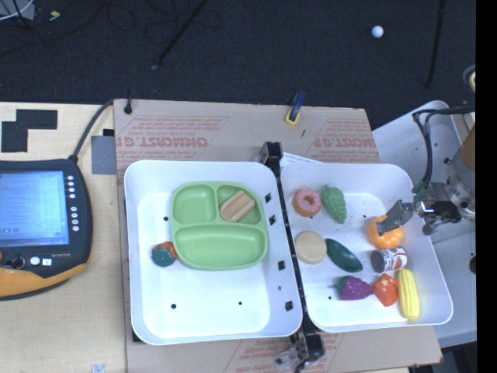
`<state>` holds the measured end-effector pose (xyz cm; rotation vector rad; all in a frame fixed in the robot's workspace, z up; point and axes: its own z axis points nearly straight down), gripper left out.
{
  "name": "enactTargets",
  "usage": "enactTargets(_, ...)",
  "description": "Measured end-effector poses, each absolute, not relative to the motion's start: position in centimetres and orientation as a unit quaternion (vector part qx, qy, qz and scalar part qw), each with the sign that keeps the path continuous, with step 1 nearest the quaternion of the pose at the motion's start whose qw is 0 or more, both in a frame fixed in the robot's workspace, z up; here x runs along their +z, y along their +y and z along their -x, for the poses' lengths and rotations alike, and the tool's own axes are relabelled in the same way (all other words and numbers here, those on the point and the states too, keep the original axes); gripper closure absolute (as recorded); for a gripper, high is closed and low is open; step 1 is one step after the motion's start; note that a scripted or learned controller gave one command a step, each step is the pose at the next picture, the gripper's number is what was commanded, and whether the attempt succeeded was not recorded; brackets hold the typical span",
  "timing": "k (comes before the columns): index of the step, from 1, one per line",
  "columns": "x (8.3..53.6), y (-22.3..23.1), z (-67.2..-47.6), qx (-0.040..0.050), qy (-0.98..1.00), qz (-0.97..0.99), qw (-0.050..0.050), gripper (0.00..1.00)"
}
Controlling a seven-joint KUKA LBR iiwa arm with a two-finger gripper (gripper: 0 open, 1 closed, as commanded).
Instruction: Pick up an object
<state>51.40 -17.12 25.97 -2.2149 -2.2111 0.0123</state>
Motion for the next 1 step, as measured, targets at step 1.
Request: enactTargets(1, 26.60, -17.14, -51.61, 0.0005, -0.707, 0.707, 0.000, 0.00)
